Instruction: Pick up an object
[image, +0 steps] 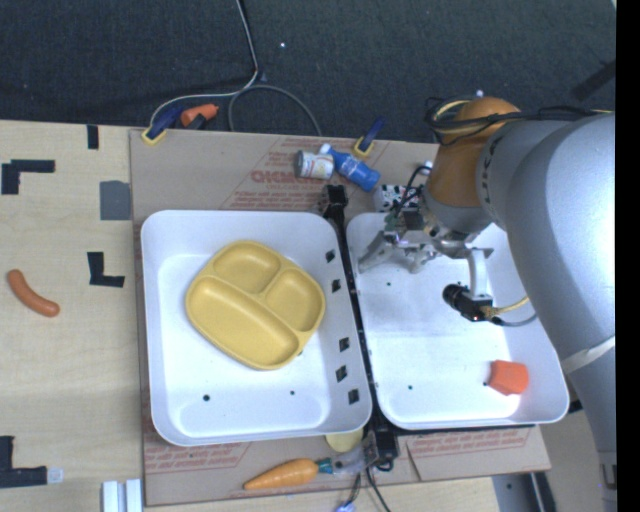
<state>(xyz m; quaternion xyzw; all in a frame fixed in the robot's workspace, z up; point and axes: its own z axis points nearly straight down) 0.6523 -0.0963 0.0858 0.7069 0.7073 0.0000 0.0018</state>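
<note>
On the surface: two white bins are set side by side on a cardboard sheet (270, 180), over light wood (60, 380) marked with black shapes.
Left bin (165, 400): a yellow divided plate (256, 303) is seen lying flat near its middle.
Right bin (540, 405): an orange block (508, 377) is seen near the front right corner, well apart from the tool.
Arm (560, 200): grey with an orange band, it is seen reaching in from the right over the right bin's far end.
Tool (395, 250): it is held low over the far left part of the right bin; whether the fingers are open or closed cannot be told.
Behind the bins: a blue and white bottle (340, 165) lies on the cardboard.
Front edge: a toy carrot (283, 474) lies on the cardboard.
Far left: a toy sausage (33, 294) lies on the wood.
Background: dark carpet (120, 50) is crossed by a thin cable (250, 60).
</note>
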